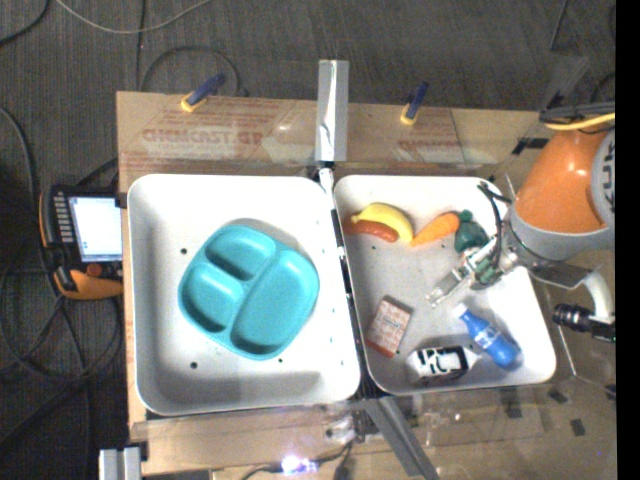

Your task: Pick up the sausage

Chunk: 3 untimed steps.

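Observation:
The sausage (372, 231) is a short red-orange piece lying at the back left of the right bin (540, 368), tight against the front of a yellow banana (388, 215). My gripper (447, 286) hangs over the middle of the right bin, to the right of the sausage and nearer the front, well apart from it. It points down and to the left from the grey wrist (505, 253). Nothing shows in its grasp.
An orange carrot with a green top (440, 229) lies just behind the gripper. A brown packet (390, 325), a black-and-white item (440, 361) and a blue bottle (492, 339) sit along the right bin's front. The left bin (150, 218) holds a teal divided plate (250, 288).

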Available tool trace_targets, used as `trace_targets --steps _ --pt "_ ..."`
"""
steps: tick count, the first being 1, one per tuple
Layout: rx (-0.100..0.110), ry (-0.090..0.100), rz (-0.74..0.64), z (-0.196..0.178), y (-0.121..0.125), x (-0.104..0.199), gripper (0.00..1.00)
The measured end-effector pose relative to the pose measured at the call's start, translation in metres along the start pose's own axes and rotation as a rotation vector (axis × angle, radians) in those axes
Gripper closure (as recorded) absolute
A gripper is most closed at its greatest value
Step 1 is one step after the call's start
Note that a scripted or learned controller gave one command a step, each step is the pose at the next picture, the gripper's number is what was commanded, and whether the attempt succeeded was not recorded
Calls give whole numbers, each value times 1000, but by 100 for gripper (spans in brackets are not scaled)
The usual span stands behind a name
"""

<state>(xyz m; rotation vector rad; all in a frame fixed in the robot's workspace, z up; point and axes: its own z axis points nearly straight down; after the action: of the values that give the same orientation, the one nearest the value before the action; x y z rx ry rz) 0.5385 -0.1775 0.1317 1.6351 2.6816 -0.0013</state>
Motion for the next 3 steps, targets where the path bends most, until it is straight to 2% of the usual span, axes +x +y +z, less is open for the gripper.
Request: trace_targets --steps 1,2,3 --pt "1 2 213 26 70 -1 0" --pt "27 12 269 43 130 -5 0" --pt "14 -3 264 32 133 -7 100"
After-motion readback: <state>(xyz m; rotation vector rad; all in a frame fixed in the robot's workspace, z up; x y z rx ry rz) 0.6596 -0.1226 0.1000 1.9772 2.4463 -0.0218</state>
